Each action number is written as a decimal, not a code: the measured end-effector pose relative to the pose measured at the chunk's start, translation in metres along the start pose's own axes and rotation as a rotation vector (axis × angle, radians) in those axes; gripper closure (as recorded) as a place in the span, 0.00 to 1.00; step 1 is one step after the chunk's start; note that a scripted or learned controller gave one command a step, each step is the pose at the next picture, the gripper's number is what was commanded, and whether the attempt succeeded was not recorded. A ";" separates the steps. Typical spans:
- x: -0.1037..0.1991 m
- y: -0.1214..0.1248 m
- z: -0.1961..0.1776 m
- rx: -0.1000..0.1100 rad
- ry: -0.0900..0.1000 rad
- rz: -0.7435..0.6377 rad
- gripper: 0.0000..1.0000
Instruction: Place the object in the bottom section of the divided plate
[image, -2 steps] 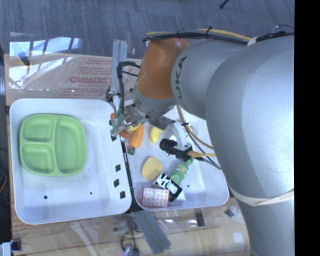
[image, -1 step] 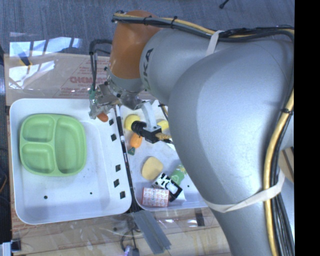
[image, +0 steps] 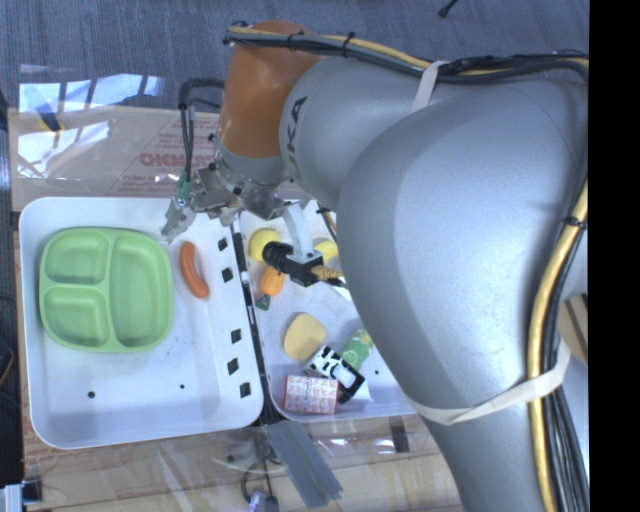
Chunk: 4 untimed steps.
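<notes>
The claw (image: 180, 215) hangs over the top right corner of the left bin (image: 60, 420), near the ridge where the two bins meet; I cannot tell how it is set. The arm (image: 440, 200) bulks large over the right bin (image: 290, 405) and hides most of it.

Just below the claw and a little to its right, an orange sausage-shaped object (image: 194, 271) lies loose on the white floor of the left bin, nothing gripping it. Left of that, and down-left of the claw, sits the green divided plate (image: 104, 290), with three sections, all bare; the sausage lies just off its right rim, not touching.

To the claw's right, past the ridge, the right bin holds a clutter: a yellow round thing (image: 264, 243), a small orange piece (image: 270, 283) beneath it, a pale yellow wedge (image: 304, 336) further down, a green bottle (image: 356, 350), and a patterned pink box (image: 310, 394) lowest of all. The tabletop (image: 100, 160) above the bins shows brown card under clear film.
</notes>
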<state>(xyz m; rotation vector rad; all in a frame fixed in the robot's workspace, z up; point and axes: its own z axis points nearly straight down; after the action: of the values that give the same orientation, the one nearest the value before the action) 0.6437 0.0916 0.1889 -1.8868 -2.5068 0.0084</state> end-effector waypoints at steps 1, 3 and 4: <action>0.051 0.022 0.036 0.000 0.000 -0.396 0.00; 0.056 -0.032 -0.069 -0.002 -0.001 -0.094 0.00; 0.058 -0.032 -0.075 0.006 -0.002 -0.105 1.00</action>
<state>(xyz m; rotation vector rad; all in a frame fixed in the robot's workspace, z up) 0.5975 0.1386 0.2646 -1.7513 -2.6003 0.0176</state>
